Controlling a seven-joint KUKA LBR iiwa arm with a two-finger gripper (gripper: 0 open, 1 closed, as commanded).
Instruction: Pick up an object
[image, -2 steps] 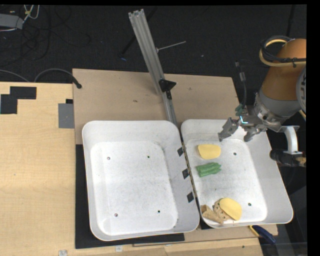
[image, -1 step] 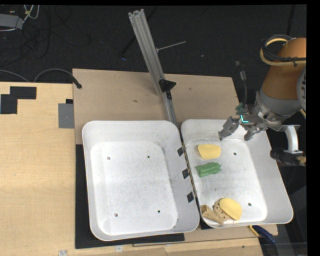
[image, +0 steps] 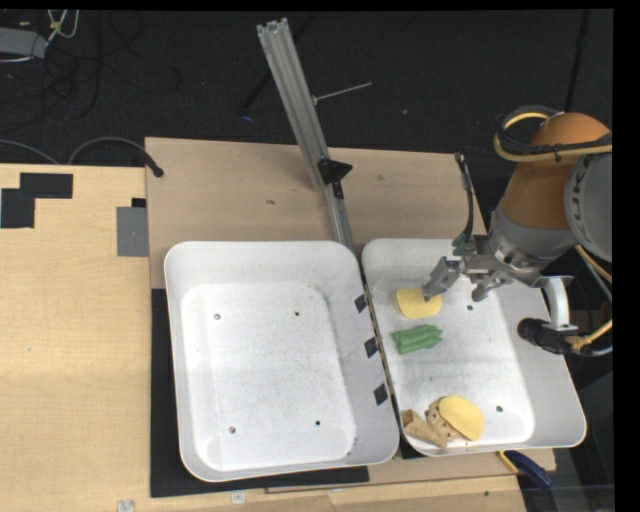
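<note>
The arm reaches in from the right over the right bin, its tool spread wide, one finger tip beside a pale yellow piece. Nearby lie a green piece and a yellow lump near the front. The left bin sits beside it on the table.

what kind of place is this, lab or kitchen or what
Most likely a robotics lab set up for grasping tests. A grey and orange arm reaches over two shallow white bins on a plain bench, with toy-like items such as a green piece, and loose cables behind.
</note>
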